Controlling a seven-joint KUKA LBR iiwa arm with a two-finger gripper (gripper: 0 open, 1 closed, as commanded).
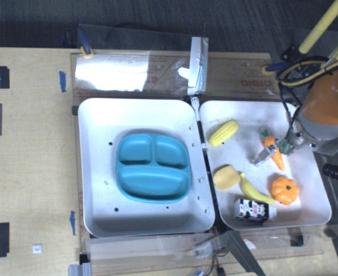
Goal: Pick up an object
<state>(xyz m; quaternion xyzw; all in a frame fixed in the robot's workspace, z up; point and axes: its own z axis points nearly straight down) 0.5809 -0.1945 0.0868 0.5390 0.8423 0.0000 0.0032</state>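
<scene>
Carrot lies in the right bin, with the gripper down right at it; whether its fingers are apart or together I cannot tell. Corn, a banana, a small pumpkin and a black-and-white carton lie nearby, and a blue divided plate sits in the left bin.

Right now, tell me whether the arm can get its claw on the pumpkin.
Probably yes. The pumpkin sits in the open in the right bin, nothing lying over it. The claw hangs by the carrot, just above it in the view. The banana lies close on the pumpkin's left, so that side is tight.
</scene>
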